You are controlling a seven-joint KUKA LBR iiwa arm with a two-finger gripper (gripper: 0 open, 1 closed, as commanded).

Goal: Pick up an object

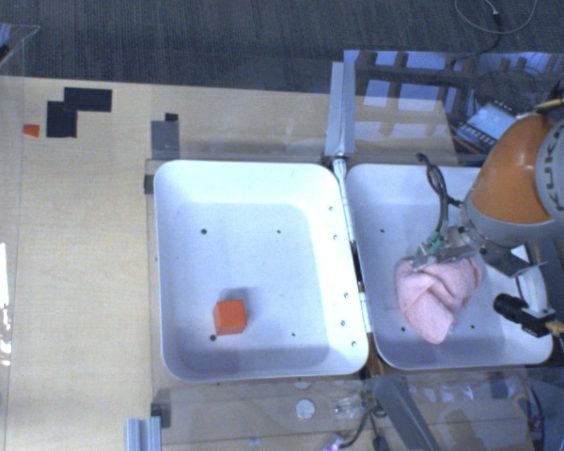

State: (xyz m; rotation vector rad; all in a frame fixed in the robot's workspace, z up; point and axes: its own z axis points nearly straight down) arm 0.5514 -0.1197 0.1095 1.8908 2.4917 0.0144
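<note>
A crumpled pink cloth (434,299) lies in the right bin (395,205), towards its front middle. My gripper (445,249) is down at the cloth's upper edge and touches it or comes very close to it. The grey arm with its orange band reaches in from the right above it. An orange block (230,317) sits alone in the left bin (263,195), near the front left.
A metal divider (350,242) runs between the two bins. Cables and a black fitting (519,312) hang off the wrist over the right bin's right side. Black and orange markers (66,116) lie on the wooden bench at the far left.
</note>
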